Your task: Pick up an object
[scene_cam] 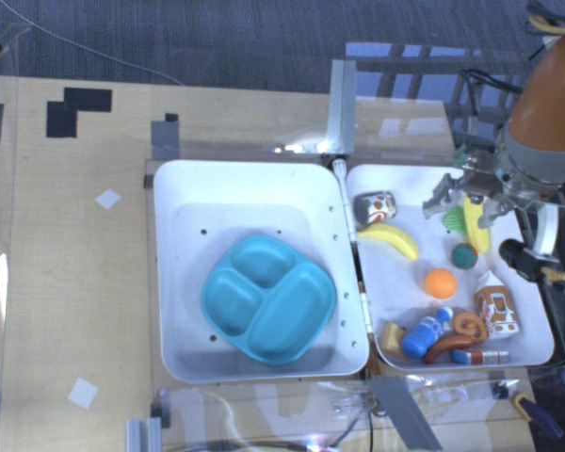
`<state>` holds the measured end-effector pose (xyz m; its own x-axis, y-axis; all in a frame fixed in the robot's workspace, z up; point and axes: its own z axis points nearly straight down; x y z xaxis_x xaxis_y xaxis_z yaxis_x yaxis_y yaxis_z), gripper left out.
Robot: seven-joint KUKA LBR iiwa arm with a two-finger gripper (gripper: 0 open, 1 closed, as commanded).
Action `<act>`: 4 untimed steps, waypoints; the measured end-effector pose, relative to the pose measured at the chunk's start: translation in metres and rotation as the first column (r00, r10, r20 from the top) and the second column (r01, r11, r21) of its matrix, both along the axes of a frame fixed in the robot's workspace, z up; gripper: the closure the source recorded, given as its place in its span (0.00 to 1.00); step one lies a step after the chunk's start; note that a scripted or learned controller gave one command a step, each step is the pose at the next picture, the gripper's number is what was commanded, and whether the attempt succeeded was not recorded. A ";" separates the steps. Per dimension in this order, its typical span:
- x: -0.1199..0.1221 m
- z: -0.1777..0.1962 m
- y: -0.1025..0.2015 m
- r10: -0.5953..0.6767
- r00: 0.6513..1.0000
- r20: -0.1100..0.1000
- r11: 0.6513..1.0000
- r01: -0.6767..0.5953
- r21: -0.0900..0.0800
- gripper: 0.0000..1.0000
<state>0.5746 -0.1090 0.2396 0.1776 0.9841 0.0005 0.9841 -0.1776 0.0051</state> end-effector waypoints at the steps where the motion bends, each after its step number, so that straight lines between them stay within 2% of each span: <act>1: 0.020 -0.132 -0.020 -0.093 0.995 0.023 0.996 0.093 -0.001 0.00; 2: 0.020 -0.132 -0.020 -0.095 0.995 0.023 0.996 0.095 -0.001 0.00; 3: 0.032 -0.111 0.007 0.207 0.978 -0.001 0.978 -0.207 -0.001 0.00; 4: 0.005 -0.151 0.016 0.276 0.961 0.005 0.961 -0.276 -0.003 0.00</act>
